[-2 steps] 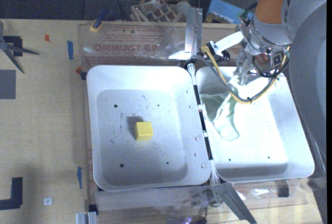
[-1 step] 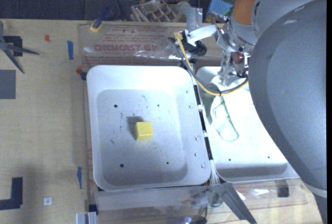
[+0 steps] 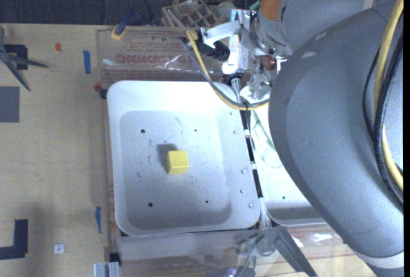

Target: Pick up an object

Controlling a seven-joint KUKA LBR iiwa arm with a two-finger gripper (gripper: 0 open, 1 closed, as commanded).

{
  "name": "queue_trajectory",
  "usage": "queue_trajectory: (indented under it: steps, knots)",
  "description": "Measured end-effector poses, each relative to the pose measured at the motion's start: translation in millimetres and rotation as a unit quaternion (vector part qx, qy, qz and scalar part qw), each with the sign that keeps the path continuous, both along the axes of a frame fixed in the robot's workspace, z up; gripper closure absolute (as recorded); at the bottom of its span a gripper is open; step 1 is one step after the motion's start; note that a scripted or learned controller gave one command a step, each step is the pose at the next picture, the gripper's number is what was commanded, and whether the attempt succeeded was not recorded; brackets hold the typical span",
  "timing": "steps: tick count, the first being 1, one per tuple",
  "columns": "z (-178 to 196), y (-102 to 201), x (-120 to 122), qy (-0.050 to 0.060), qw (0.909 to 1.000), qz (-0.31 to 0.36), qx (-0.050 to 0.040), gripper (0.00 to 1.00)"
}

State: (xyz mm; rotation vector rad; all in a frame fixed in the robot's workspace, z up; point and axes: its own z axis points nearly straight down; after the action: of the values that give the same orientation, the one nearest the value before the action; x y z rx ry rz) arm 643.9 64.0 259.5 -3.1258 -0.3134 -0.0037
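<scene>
A small yellow block (image 3: 177, 161) lies near the middle of the left white bin (image 3: 128, 109), with nothing around it. The gripper (image 3: 251, 84) hangs at the far end of the divide between the two bins, up and to the right of the block and well apart from it. Its white and black wrist hardware (image 3: 227, 45) and a yellow cable sit just above it. The big grey arm (image 3: 333, 109) covers most of the right bin (image 3: 285, 195), so what lies in that bin is largely hidden.
A flat box with a clear cover (image 3: 150, 54) lies just behind the left bin. Clutter and cables stand at the back. Wooden bench (image 3: 51, 141) stretches to the left, with blue tape marks and a black bracket (image 3: 19, 237).
</scene>
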Motion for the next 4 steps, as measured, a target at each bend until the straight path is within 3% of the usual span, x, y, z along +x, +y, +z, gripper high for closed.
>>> queue_trajectory:
  steps: [1, 2, 3, 4]
  knots:
    - [8.5, 45.1, -24.8, 0.004, 0.9966, 0.083, 0.0003, 1.0]
    - [-28.3, 29.6, -0.6, 0.004, 0.9531, 0.303, 0.0003, 1.0]
    - [-64.1, 64.0, 6.9, 0.0, 1.0, -0.002, 0.0002, 1.0]
    - [-161.7, 154.0, -49.6, -0.008, 0.9997, 0.024, 0.0019, 1.0]
